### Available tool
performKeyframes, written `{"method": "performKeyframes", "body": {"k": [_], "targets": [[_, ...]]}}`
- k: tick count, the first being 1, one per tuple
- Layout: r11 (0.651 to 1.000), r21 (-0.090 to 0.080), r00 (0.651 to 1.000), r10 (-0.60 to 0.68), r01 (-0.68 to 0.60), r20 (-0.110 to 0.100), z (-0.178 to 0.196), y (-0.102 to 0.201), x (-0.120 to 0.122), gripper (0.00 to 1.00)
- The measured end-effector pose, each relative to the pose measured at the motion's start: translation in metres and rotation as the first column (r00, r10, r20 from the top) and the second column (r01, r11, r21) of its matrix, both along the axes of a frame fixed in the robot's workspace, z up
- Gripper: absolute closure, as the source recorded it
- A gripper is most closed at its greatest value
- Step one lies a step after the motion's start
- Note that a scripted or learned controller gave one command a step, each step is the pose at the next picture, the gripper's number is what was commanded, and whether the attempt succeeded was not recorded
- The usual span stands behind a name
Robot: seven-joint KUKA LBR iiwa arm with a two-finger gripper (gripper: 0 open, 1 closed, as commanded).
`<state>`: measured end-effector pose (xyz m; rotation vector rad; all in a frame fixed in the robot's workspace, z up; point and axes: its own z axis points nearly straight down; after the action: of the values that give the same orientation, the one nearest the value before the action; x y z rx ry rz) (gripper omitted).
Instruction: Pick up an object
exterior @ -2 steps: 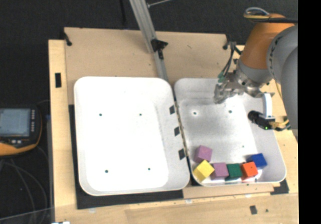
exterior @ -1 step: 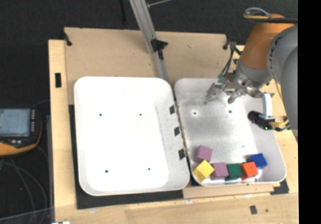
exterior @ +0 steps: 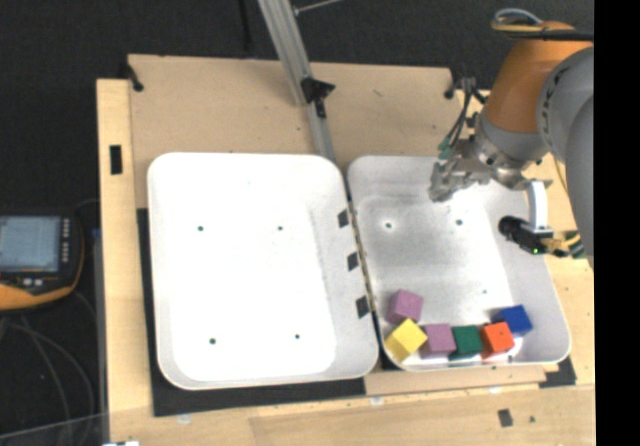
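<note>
Start at your far left: the left bin (exterior: 250, 269) lies well away from the gripper (exterior: 447, 182), across the divider, and it plays no part in a pick from here.

Moving right, the right bin (exterior: 440, 234) is where your work is. The gripper hangs over that bin's far end, near its back wall, on the arm (exterior: 520, 94) that reaches in from the right. From this slanted view the tool tip is a small grey blur, so you cannot tell how it is set, and nothing can be made out in its grasp.

The blocks sit well apart from the gripper, toward the near rim of the same bin. Nearest to it is the purple block (exterior: 405, 305), standing a little clear of the others. Below that, the yellow block (exterior: 407, 338) leads a row along the near wall: a pinkish-purple block (exterior: 438, 338), a green block (exterior: 467, 340) and an orange block (exterior: 497, 337), packed touching one another, with the blue block (exterior: 514, 319) just behind the row's right end.

They probably huddle there because the bin's floor and wall gather loose pieces. That crowding matters to you: the row leaves little room beside each block, so the purple block looks like the easiest target. The pick has not begun; the arm must first travel toward the near rim and descend.
</note>
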<state>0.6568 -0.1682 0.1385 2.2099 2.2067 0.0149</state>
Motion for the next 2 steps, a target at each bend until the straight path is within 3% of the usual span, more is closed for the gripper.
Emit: {"method": "performKeyframes", "body": {"k": [1,2], "targets": [[1.000,0.000,1.000,0.000,0.000,-0.001,-0.0007,0.0000,-0.0002,0.00],[1.000,0.000,1.000,0.000,0.000,-0.001,-0.0007,0.0000,-0.0002,0.00]]}}
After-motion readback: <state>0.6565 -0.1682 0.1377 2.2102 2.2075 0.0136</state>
